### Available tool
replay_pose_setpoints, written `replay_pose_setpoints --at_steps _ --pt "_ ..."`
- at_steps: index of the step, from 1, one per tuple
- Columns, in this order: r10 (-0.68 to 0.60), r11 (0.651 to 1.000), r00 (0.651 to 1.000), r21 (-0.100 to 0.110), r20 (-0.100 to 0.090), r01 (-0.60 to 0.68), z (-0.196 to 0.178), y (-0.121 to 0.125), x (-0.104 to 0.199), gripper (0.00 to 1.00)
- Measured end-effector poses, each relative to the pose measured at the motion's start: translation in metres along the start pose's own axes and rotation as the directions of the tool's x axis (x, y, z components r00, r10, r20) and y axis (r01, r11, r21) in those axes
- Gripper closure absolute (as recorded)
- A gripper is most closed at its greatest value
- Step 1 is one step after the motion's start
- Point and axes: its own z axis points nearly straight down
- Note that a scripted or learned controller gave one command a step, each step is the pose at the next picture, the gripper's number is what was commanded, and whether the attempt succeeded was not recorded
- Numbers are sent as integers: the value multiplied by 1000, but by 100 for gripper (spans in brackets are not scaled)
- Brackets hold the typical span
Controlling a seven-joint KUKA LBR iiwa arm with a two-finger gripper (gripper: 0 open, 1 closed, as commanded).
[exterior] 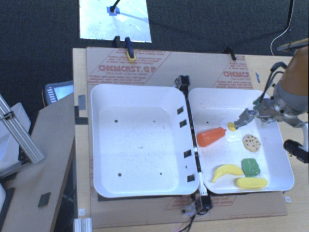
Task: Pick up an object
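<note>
The right bin (212, 98) holds several toy foods. An orange carrot (211, 137) lies near its left wall. Beside it is a small white piece with a yellow knob (231, 127). A round cookie (251, 142) lies to the right, with a green block (250, 166), a yellow banana (227, 171) and a yellow oblong piece (251, 182) nearer the front. My gripper (241, 121) reaches in from the right and hangs just above and right of the yellow knob. Nothing shows held in it.
The left bin (140, 139) stands beside the right one, with a black clipped divider (188, 129) between them. Both rest on a cardboard sheet (135, 66). A shiny metal plate (115, 12) lies behind the bench.
</note>
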Motion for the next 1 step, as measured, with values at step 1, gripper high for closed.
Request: replay_pose_setpoints --at_steps 1 --pt "-6 1000 1000 -15 3 6 -109 71 23 0"
